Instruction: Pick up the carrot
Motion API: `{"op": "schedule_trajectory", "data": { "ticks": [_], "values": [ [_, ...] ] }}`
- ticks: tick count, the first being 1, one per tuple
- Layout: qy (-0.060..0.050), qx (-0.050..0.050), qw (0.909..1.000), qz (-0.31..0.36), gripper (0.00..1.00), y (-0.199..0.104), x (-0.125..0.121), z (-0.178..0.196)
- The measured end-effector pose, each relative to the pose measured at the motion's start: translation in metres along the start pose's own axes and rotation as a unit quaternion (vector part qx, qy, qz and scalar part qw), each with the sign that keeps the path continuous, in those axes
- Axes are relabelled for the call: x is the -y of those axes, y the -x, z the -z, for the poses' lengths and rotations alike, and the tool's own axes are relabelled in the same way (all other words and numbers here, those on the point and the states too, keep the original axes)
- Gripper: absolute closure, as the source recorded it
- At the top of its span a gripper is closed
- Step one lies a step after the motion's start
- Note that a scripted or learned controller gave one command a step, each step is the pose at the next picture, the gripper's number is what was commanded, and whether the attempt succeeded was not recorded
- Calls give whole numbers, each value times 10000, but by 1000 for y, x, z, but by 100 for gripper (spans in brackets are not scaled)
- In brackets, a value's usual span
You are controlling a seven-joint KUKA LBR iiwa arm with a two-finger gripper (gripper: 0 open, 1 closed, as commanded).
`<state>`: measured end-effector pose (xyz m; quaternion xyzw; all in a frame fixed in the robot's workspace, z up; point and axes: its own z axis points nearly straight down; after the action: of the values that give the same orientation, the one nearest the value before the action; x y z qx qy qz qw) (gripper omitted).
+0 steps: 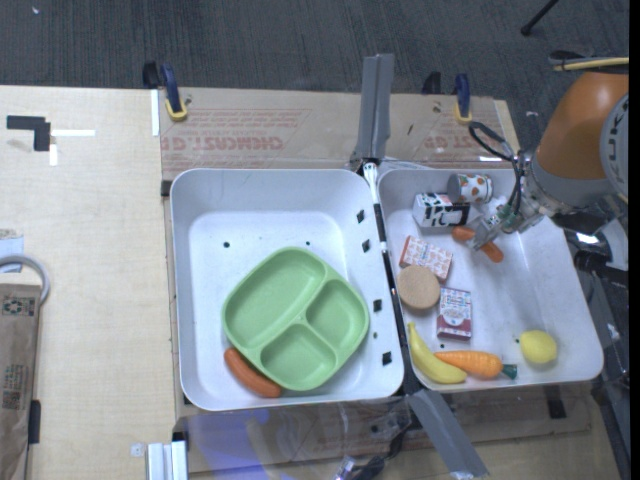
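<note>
The carrot (470,363), orange with a green stub at its right end, lies flat near the front wall of the right bin (570,268), just right of a banana (432,360). My gripper (497,226) hangs low over the back of that bin, well behind the carrot. It is directly over a small orange-red piece (478,244) lying on the bin floor. Whether it touches that piece I cannot tell.
The right bin also holds a black-and-white carton (440,210), a spotted cup (472,186), a pink box (427,257), a tan disc (419,288), a red box (455,313) and a lemon (538,347). The left bin holds a green divided plate (295,318) and an orange sausage (250,373).
</note>
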<state>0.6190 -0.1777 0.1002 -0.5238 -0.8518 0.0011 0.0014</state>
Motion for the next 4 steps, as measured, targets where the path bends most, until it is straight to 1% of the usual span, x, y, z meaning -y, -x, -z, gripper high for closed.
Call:
{"op": "schedule_trajectory", "data": {
  "ticks": [1,2,3,4],
  "values": [
    [20,13,9791,2033,100,-86,40,67],
    [19,19,9899,1415,100,-105,-30,191],
    [14,15,10000,49,100,-182,-64,237],
    [-1,3,9990,-453,100,-216,-4,90]
  ]
}}
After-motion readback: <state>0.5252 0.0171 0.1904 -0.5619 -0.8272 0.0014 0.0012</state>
